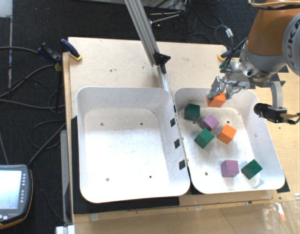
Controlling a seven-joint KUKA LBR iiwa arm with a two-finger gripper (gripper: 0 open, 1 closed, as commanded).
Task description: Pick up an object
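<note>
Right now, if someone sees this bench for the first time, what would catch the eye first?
Probably the big orange and grey arm at the upper right, its gripper above the back of the right bin with an orange cube between its fingers. Next, the scatter of green, purple and orange cubes in that bin, beside the plain white left bin.
</note>
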